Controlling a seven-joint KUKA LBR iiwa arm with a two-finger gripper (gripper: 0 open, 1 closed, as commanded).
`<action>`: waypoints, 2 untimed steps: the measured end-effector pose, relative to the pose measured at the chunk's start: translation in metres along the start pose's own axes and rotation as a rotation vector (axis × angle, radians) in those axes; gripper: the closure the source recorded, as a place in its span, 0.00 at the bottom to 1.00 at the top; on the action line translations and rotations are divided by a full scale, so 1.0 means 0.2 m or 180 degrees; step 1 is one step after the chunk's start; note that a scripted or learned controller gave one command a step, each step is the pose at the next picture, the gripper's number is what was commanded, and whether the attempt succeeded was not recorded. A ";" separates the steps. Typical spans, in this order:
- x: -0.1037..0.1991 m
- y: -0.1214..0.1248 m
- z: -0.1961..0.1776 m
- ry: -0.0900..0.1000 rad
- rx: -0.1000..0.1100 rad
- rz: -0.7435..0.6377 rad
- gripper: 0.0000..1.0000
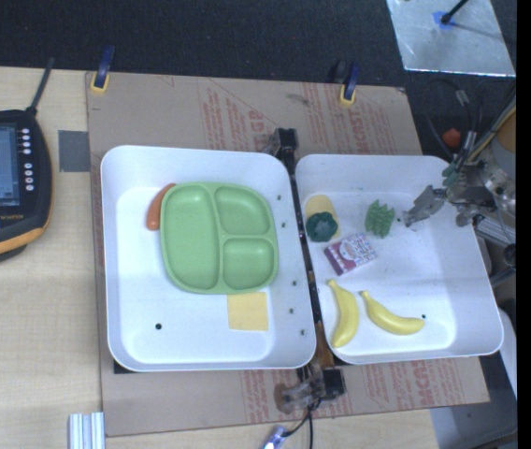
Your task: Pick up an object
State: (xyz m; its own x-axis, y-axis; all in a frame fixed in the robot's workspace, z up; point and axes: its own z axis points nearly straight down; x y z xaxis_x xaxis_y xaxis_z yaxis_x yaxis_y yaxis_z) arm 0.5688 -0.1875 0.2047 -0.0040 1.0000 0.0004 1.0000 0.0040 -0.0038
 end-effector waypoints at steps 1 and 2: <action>0.22 0.36 0.43 -0.0002 0.0005 -0.0006 0.00; 0.10 0.35 0.56 -0.0001 0.0006 0.0003 0.00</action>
